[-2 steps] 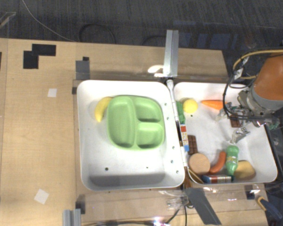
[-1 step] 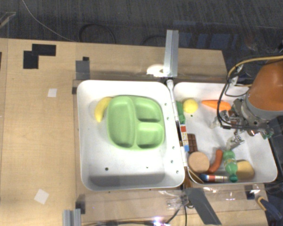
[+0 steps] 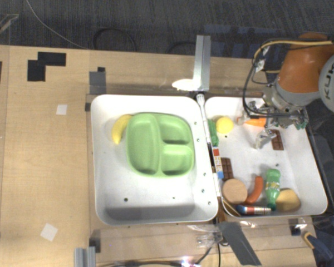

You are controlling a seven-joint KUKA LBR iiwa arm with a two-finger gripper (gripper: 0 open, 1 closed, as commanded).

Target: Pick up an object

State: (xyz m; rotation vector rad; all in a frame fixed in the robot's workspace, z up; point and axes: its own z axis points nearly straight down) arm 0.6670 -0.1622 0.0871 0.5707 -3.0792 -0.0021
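Grey arm reaching from right, end effector (image 3: pixel 265 138) pointing down, low

The end effector (image 3: pixel 265 138) hangs over the right bin (image 3: pixel 300 166), beside a lemon (image 3: pixel 225 125).

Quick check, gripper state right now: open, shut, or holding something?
Gripper: cannot be told from this view; it hangs over the right bin, near the orange carrot.

We count two white bins (image 3: pixel 100 204), one green divided tray (image 3: pixel 158 143) in the left bin, one banana (image 3: pixel 119 128) beside that tray, one lemon (image 3: pixel 225 125), one green bottle (image 3: pixel 272 183), one round biscuit (image 3: pixel 234 191) right of the tray.
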